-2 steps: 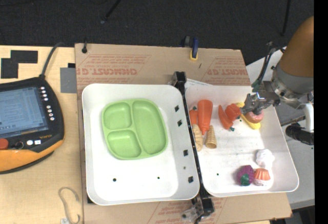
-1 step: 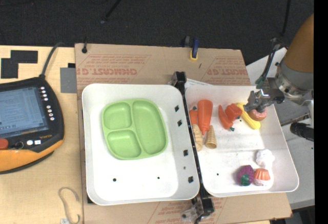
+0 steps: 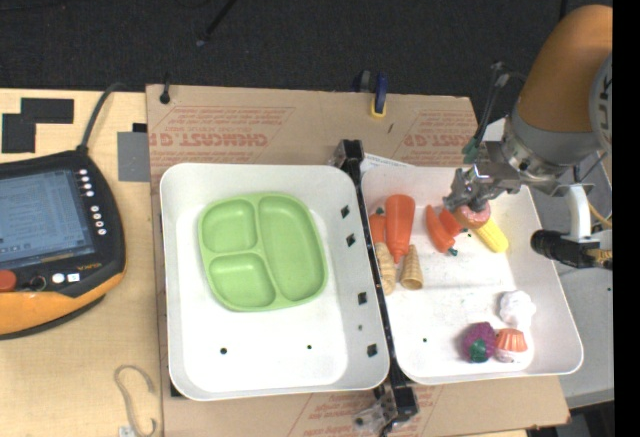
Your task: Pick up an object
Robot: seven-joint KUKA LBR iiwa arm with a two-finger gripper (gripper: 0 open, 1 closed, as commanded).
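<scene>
Crowding is the hazard; the end effector sits low in the right bin, over a pink toy, with a yellow piece and a red piece touching or just beside that toy; whether anything is gripped I cannot tell (metal hides it); a neighbour could be nudged, spoiling the grasp.

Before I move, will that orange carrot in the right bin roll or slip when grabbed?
The carrot looks like smooth toy plastic, so probably light and slippery. Its tapered round body lies flat, so a sideways nudge may roll it toward the cone beside it.
</scene>
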